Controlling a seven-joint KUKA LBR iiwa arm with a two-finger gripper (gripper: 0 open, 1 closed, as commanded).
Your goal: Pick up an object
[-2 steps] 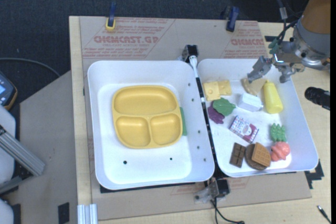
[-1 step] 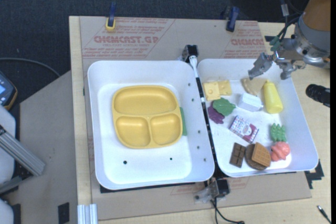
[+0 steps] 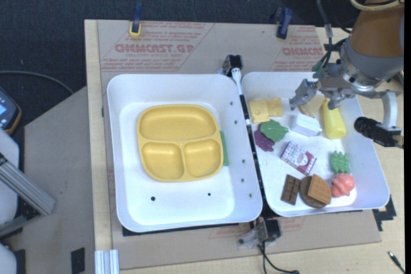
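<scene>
Camera view, from above the worktop (image 3: 192, 42): my jaws (image 3: 318, 94) hang over the far part of the right bin (image 3: 372, 192), open, with nothing between them. One finger (image 3: 300, 96) points down toward the gap between the pale yellow block (image 3: 264, 108) and the small white piece (image 3: 306, 124); the yellow bottle (image 3: 332, 122) stands just beside my other finger.

No object is lifted yet, so I judge I am at the approach, with the grasp itself not begun. Candidates lie close: the green leaf (image 3: 274, 130), the purple piece (image 3: 263, 140), the patterned packet (image 3: 298, 157), and, nearer the front, the chocolate bar (image 3: 291, 189) and waffle (image 3: 316, 190).

The left bin (image 3: 122, 157) carries a yellow divided tray (image 3: 180, 142), well apart from me.

Next I would need to settle on one thing, centre it between my fingers, descend, then close.
</scene>
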